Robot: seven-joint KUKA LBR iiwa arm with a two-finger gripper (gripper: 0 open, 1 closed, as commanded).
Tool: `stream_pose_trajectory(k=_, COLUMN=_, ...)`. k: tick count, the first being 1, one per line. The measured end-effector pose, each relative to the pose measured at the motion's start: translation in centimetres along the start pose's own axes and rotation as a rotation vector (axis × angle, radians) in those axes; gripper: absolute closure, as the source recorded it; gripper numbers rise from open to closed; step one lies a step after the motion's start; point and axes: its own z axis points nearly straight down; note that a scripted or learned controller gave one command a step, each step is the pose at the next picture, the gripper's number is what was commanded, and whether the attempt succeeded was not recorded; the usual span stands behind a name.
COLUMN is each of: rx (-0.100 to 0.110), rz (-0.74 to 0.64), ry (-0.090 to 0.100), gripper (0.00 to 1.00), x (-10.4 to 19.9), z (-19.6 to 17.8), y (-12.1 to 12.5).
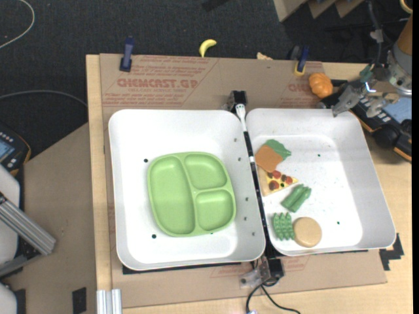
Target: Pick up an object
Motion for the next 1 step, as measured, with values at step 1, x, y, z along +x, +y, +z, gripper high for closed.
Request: stream_pose_trajectory(k=1, rx=0.014, rz=-0.001, ry=0.007, gripper=0.00, x=4.78, z=10.07, y=-5.28)
